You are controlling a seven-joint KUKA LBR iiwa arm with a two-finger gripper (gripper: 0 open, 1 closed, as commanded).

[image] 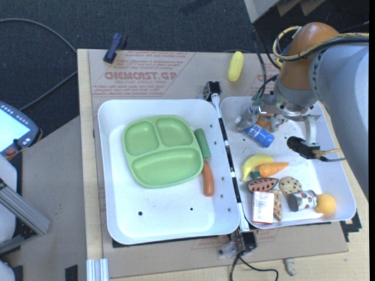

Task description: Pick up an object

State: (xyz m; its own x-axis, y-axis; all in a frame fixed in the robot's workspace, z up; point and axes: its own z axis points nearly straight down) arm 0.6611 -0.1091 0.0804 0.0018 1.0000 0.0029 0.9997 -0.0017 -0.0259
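I've got the gripper [262,117] low in the right bin [345,187], right over the blue can [259,134] near its back-left corner; can't tell its grip state. Reach step; next needs a clean close, then lift

Two white bins: the left bin [117,215] at nine o'clock, the right bin [343,206] at three. One green divided plate [163,151]. Two carrots: one [208,179] at the plate's four o'clock, one [273,169] in the right bin. One banana [255,163]. One blue can [259,135]. One yellow corn cob [235,66] at twelve o'clock, on the bench.
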